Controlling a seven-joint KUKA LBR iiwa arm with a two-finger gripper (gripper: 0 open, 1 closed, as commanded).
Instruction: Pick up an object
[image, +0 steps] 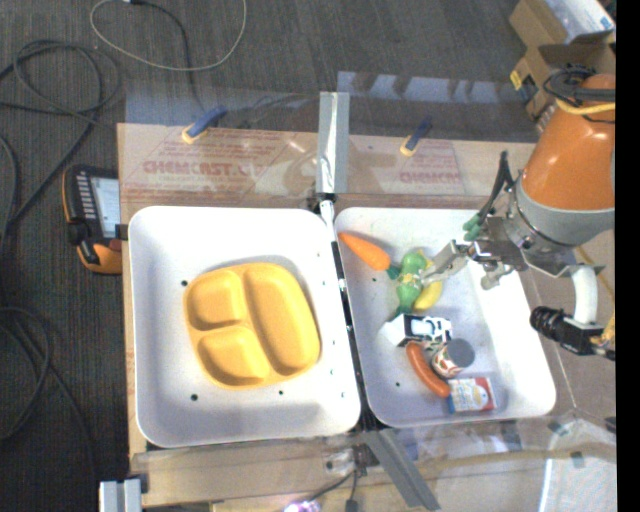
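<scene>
Both white bins (240, 225) look like smooth matt plastic; the yellow tray (252, 322) looks plastic too (slightly glossy).

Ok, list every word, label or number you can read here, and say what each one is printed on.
"CHEMCAST": red print, blurred but legible, on the brown paper-covered sheet behind the white bins; more red print to its right is too blurred to read.
Label on the small red and white packet: too small to read.
Screen of the orange and black handheld pendant: unreadable.
</scene>
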